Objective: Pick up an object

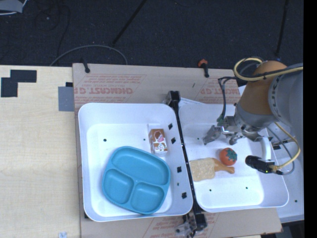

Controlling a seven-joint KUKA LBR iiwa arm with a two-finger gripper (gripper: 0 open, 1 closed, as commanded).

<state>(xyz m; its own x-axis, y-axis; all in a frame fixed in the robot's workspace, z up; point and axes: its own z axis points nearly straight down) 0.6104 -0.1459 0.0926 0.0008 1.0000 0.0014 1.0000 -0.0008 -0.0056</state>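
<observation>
In the right bin (247,195) lies a small red-orange tomato toy (228,156), with a tan paddle-shaped board (207,169) just left of it. My gripper (221,136) hangs over the upper middle of this bin, a little above and left of the tomato. Its fingers (210,136) are spread open and hold nothing. The left bin (94,133) holds a blue divided plate (136,180) and a small printed snack packet (158,140) near the divider.
A black clamp bar (181,152) runs between the two bins. The grey arm with its orange band (257,95) and looping cables covers the right bin's upper right corner. A black fitting (260,163) sits right of the tomato.
</observation>
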